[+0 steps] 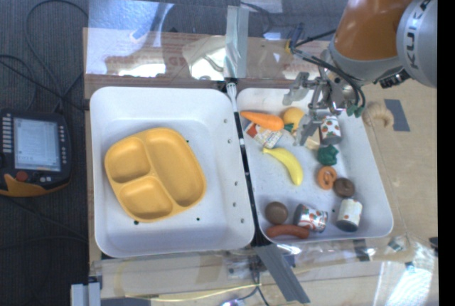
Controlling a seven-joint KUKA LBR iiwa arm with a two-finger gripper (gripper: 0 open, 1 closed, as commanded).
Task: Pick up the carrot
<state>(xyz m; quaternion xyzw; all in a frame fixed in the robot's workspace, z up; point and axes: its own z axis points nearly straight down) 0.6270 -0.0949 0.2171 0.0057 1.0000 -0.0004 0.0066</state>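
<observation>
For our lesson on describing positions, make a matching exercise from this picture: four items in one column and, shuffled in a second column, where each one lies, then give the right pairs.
Things:
1. carrot
2. banana
3. yellow divided plate
4. sausage

Places:
A. at the near edge of the right bin
B. in the left bin
C. at the far left corner of the right bin
D. in the middle of the right bin

Pairs: 1-C, 2-D, 3-B, 4-A
</observation>
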